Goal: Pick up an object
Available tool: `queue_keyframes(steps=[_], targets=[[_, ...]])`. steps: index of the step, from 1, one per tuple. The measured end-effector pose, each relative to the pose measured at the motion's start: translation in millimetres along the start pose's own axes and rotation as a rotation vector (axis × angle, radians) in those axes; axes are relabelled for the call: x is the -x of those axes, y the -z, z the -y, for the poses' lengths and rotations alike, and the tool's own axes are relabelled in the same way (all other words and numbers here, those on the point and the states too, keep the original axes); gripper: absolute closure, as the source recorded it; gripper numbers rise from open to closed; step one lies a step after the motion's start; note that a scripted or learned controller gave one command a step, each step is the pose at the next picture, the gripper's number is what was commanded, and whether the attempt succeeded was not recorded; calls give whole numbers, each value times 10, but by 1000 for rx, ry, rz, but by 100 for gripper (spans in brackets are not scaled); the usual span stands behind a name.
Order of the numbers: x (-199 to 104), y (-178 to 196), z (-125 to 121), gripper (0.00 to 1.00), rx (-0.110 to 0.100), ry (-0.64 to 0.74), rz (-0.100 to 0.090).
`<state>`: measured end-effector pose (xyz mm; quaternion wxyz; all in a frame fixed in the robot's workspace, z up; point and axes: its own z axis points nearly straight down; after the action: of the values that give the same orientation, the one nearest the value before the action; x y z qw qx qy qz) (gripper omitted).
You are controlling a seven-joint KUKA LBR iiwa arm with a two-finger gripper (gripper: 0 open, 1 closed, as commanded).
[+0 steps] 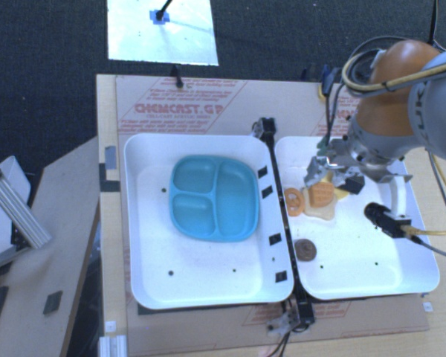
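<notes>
In the right bin [372,270] an orange block [322,194] rests on a pale slab [320,213], with an orange ring [293,201] just to its left. A small yellow piece [343,193] pokes out at the block's right. A brown round disc [305,250] lies nearer the front, close to the divider. My gripper [328,172] hangs low over the back of the orange block, reaching in from the right. Its body hides whatever is between it and the block.
The left bin [152,274] holds a blue divided plate [213,198]. A black clipped divider [276,199] runs between the two bins. A white sheet [160,22] lies on the dark floor behind the bench.
</notes>
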<state>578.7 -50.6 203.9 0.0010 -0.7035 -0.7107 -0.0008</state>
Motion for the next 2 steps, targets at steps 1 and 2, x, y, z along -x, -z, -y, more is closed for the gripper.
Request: queue_keyframes(steps=[1, 2], targets=[[-536, -66, 117, 100, -1, 0, 0], [-1058, 96, 244, 100, 2, 0, 0]])
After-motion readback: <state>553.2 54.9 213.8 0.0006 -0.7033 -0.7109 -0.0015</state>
